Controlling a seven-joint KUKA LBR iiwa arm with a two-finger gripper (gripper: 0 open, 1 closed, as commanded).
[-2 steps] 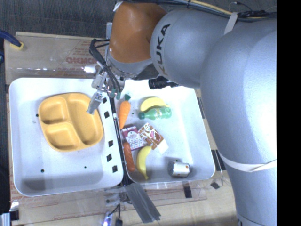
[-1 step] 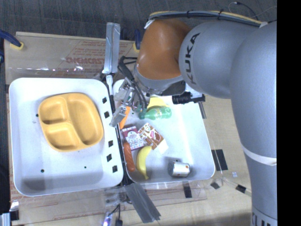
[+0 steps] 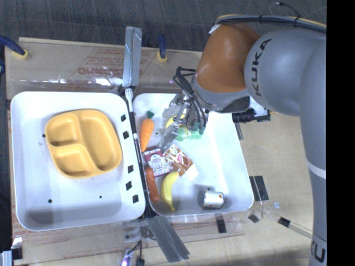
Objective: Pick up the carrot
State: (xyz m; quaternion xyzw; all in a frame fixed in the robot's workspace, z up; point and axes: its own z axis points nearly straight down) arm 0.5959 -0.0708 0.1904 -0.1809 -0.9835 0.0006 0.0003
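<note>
Nearest the lens: grey arm with orange band, reaching in from the right above the right bin. Claw positioned over the upper middle of that bin, just right of the carrot. Finger opening impossible to judge from this angle; nothing visibly held between the fingers. Carrot lying roughly upright along the left wall of the right bin, green top toward the far edge, apart from the claw. Below the carrot: a printed snack packet, a reddish sausage-like item beside the wall, and a banana touching the packet's lower edge. Small silver can on its side near the bin's lower right corner. Small green-and-yellow item partly hidden beneath the claw. Left bin carrying a yellow divided plate. Both bins side by side on the worktop.
</note>
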